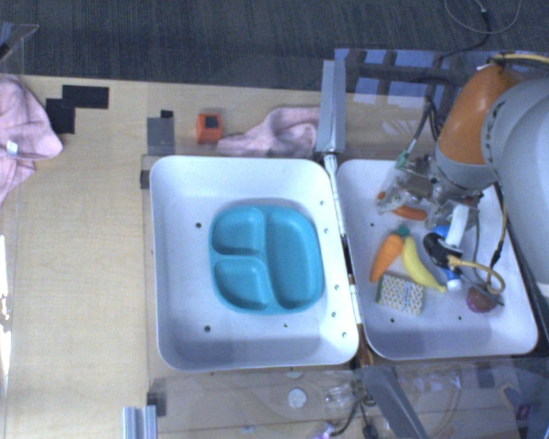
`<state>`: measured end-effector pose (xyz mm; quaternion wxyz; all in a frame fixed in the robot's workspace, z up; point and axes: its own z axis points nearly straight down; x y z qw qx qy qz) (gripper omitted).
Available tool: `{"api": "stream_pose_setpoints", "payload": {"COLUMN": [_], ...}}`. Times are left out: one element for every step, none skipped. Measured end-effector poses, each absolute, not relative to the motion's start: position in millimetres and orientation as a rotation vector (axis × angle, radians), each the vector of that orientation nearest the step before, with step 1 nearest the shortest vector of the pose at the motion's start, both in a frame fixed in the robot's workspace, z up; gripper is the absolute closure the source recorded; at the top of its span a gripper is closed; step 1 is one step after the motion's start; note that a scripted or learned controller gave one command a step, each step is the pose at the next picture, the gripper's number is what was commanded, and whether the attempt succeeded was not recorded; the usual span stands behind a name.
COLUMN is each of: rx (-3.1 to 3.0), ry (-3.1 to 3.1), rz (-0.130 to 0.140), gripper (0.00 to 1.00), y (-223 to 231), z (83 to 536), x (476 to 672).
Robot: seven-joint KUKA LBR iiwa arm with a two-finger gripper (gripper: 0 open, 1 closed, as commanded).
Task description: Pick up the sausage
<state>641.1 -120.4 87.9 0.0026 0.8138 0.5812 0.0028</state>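
Gripper (412, 201) sits low in the upper left part of the right bin (512, 337), right half of the frame, hanging from the grey arm (531, 154) with its orange band (467, 108). Cannot tell whether it is spread or pressed together; the wrist hardware hides that.

Sausage (409, 213): small reddish-orange piece lying on the bin floor directly under the gripper, partly covered by it. Whether it is actually gripped cannot be made out.

Just below the sausage: carrot (386, 254), orange with a green top, lying at a slant, green end toward the upper right. Right beside the carrot, a yellow banana (419, 265), also slanted. Below both, a speckled sponge (401, 294), green-edged, near the bin's lower left. A small brownish round item (481, 300) lies toward the right of the bin floor; identity unclear. A dark cable (471, 268) loops down from the wrist over the bin.

Left bin (178, 337), centre of the frame, holds a blue divided plate (265, 256) with three compartments.

Bench (73, 291), outside the bins: pink cloth (274, 135) along the top edge above the left bin, small orange block (209, 126) just left of it, second pink cloth (14, 135) at the far left edge.
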Motion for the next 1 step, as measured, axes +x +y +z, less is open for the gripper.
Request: {"api": "stream_pose_setpoints", "payload": {"rx": [2.541], "ry": [1.825], "rz": [0.017], "gripper": [1.0], "y": [-120.0], "z": [102.5], "x": [643.9]}}
